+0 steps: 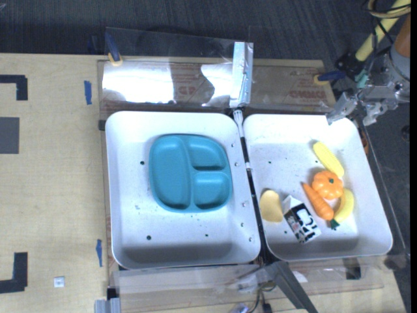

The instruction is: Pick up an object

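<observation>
White right bin (pixel 287 135), far half bare.

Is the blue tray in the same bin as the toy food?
No, the blue tray lies alone in the left bin, while the pumpkin and the other toy food sit in the right bin.

A robotics lab: two white bins (pixel 124 135) sit on a plywood tabletop (pixel 52 175) marked with black tape corners (pixel 18 87), clear plastic shielding (pixel 176 77) behind, bundled cables (pixel 388 5) beside the arm.
</observation>
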Tool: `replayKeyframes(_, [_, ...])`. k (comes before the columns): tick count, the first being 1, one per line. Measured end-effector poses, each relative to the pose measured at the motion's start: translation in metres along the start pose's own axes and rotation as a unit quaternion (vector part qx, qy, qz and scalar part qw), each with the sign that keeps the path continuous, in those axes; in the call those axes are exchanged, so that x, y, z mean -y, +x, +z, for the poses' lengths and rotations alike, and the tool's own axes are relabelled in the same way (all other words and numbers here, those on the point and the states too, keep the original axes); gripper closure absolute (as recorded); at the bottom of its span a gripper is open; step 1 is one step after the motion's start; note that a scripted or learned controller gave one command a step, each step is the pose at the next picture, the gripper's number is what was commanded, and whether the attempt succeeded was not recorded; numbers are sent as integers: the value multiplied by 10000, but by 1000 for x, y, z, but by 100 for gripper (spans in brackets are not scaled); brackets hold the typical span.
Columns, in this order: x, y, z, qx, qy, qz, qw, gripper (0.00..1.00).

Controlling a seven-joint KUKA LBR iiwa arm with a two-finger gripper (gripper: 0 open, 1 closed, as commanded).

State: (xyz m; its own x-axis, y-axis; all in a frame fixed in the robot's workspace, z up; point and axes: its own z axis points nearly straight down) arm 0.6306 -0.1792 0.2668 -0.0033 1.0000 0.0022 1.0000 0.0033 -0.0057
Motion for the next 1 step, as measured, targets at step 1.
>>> replayKeyframes(1, [31,-22,116,-4,25,-198,9998,0])
